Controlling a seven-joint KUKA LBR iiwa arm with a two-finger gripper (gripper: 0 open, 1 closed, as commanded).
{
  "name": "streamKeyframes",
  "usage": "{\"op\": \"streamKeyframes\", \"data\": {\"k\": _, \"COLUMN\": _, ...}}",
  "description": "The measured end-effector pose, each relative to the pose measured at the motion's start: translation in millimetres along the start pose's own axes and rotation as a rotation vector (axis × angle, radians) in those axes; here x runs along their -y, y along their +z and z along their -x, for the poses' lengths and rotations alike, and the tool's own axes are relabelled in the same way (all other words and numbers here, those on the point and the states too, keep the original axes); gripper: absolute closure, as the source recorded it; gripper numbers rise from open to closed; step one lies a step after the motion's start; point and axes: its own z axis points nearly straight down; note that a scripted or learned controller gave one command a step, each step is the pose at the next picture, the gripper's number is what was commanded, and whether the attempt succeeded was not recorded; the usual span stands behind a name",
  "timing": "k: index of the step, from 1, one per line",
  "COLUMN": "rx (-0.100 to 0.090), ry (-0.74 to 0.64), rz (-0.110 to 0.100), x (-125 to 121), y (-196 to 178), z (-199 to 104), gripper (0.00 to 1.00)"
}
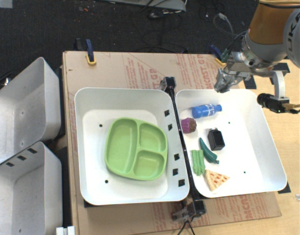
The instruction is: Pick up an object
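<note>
A: We found the grey two-finger gripper [222, 86] hanging over the far left corner of the right shallow white bin [267, 141], above the rim. Nothing lay between its fingers. Whether they were spread or pressed together, we could not tell from this view.

B: And the candidate objects?

A: All sat in the left half of that bin. The blue plastic bottle with a white cap [206, 110] lay on its side nearest the gripper. Just nearer was the small purple round vegetable [188, 125], close to the bin's left wall. The small black block [216, 139] lay near the bin's middle. The dark green pepper-shaped piece [208, 150] and the light green ridged piece [197, 161] touched or nearly touched each other. The orange pizza-slice toy [216, 179] lay nearest of all.

B: We judged these hazards. The bottle could roll away under uneven finger contact. The purple vegetable sat so close to the wall that a finger could strike the rim or the dividing edge. A descent on the two green pieces could catch both, or push one aside. The pizza slice lay flat and could slip under the fingertips.

A: The light green divided plate [137, 149] in the left shallow white bin [91, 131] lay well apart from the gripper.
</note>
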Motion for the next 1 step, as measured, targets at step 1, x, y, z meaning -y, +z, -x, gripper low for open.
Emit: {"op": "streamKeyframes", "data": {"k": 1, "rx": 0.000, "ry": -0.001, "rz": -0.003, "x": 7.1, "y": 12.4, "z": -60.2, "gripper": 1.00}}
